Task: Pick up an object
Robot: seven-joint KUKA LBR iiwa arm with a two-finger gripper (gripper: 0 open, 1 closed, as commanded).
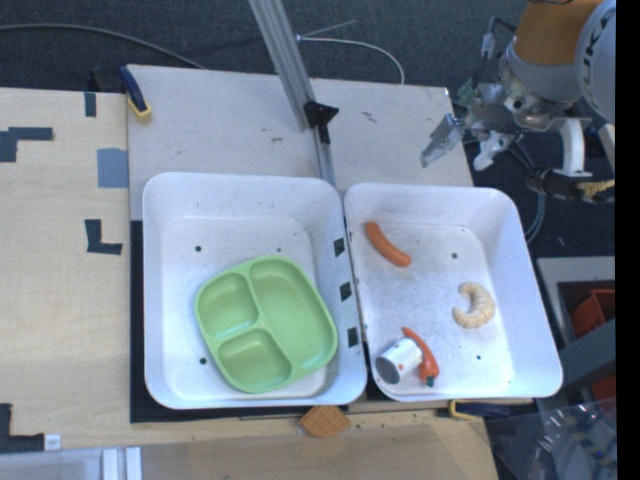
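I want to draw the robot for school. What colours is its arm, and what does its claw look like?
The arm is grey and rounded, with a wide orange band above the wrist. Below that sits a cluster of silvery metal parts with thin cables around them. The gripper has slim, pale grey metal fingers that taper toward the tips. A dark cable loops beside the wrist.

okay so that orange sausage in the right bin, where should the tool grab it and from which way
Take the sausage across its middle, coming straight down from above. It lies flat on the right bin's floor, running diagonally from upper left to lower right, with bare floor on both long sides, so fingers set across that diagonal should fit. The tool is above the bin's far edge now.
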